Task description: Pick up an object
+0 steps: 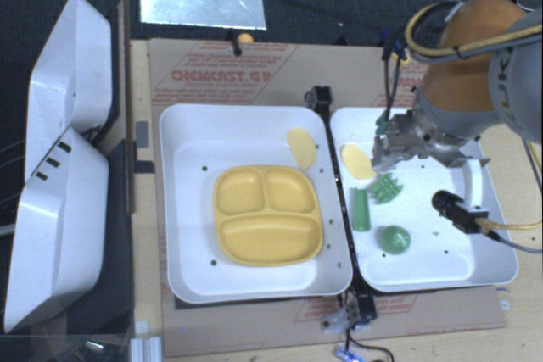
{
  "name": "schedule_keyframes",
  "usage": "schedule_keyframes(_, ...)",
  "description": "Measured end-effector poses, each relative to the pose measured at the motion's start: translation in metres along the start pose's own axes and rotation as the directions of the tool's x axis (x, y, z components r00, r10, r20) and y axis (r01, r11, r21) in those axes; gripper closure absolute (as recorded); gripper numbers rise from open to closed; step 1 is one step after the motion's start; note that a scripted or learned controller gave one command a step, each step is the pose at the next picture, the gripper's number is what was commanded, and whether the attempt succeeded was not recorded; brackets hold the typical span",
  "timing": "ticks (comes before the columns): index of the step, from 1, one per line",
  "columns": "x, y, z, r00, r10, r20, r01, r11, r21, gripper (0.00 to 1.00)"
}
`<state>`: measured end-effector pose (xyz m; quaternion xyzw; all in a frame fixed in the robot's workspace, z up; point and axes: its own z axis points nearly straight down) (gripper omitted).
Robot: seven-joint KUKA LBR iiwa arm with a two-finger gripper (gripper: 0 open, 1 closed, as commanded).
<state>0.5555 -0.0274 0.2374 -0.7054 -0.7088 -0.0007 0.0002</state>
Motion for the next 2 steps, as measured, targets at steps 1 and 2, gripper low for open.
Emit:
schedule_keyframes(1, 0.056, -0.005, -0.002, 1.000, -0.001, 0.000, 0.001, 1.000, 0.000, 1.00)
schedule_keyframes(2, 0.106, -0.002, 0.012, 1.000, 0.000, 0.001, 0.000, 1.000, 0.001, 1.00)
